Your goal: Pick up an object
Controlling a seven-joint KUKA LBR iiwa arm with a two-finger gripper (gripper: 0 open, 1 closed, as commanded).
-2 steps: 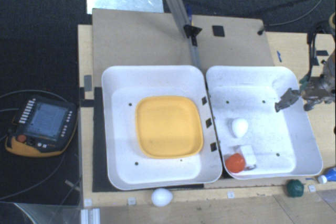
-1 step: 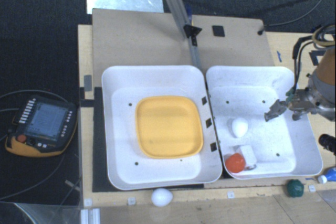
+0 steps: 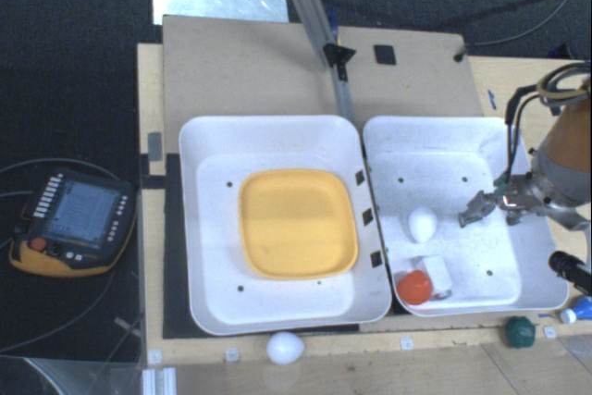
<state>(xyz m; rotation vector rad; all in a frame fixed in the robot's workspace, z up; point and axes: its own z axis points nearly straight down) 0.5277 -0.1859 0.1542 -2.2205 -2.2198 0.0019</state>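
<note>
The right bin [image 3: 462,148] is the landmark here, since it holds the likely things to pick: a white egg [image 3: 422,225] lies loose near its middle, and toward its near-left corner an orange ball [image 3: 414,288] sits touching a small white block [image 3: 437,276], the pair crowded against the bin's sloped wall, probably having rolled or been dropped there. That crowding makes the egg look the easier target, as it stands free with bare floor around it. To the left of the right bin, the other bin [image 3: 208,199] carries a yellow plate [image 3: 299,223] lying flat in its centre. Outside the right bin, on the bench in front of it, a second white egg [image 3: 285,348] rests beyond its near-left side, and a dark green ball [image 3: 520,331] rests just past its near-right corner; both seem out of play. The arm [image 3: 564,153] reaches in over the right bin's right rim, its wrist bent so that the gripper [image 3: 474,211] points leftward and down over the bin floor, to the right of the egg and apart from it. Nothing is between its fingers; whether they are spread or closed cannot be told from this angle.
</note>
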